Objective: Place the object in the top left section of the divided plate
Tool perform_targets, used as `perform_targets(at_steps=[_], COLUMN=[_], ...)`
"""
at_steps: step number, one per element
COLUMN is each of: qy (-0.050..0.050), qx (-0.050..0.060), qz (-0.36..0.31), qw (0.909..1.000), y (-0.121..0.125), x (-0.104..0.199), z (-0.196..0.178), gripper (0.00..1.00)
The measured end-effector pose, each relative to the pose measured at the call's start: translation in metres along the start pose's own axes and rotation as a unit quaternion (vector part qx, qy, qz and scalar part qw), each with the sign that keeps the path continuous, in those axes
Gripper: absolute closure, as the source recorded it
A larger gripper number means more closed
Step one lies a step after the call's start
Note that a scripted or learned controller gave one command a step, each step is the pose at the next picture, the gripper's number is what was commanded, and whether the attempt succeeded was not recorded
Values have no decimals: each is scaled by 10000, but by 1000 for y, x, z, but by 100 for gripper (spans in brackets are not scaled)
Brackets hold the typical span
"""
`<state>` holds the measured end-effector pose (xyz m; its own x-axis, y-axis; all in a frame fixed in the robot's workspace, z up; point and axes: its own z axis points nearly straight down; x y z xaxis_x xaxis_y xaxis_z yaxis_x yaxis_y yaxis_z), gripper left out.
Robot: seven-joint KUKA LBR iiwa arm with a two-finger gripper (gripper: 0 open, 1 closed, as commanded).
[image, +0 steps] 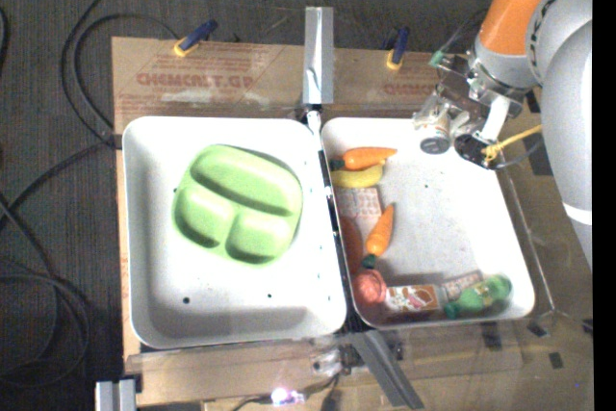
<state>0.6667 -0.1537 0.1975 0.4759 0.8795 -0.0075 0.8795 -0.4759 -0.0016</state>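
A green divided plate [238, 204] lies in the left bin [154, 294], with a long section at its top and two smaller ones below. Toy foods lie in the right bin [452, 217]: a carrot [368, 156] over a yellow banana [358, 176] at the top left, a second carrot [380, 230] in the middle, a reddish item [369, 287], a ketchup bottle [419, 296] and a green item [478, 296] along the bottom. My gripper [452, 132] hangs over that bin's top right corner, apart from all of them.
A metal bar [318, 67] stands upright behind the seam between the bins. Clamps [195, 37] hold the cardboard sheet at the back. Cables run over the floor at left. The arm's grey body fills the right side.
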Motion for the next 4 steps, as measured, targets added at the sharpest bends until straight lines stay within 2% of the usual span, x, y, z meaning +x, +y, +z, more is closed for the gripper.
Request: perform_targets(at_steps=[1, 2, 3, 4], qy=[38, 36, 36, 36], qx=[-5, 14, 5, 6], qz=[-860, -1631, -2920, -2917], qw=[9963, 9866, 9564, 9565], y=[-60, -162, -220, -220], x=[28, 65, 154, 153], z=[1, 15, 8, 8], gripper=[100, 100, 100, 0])
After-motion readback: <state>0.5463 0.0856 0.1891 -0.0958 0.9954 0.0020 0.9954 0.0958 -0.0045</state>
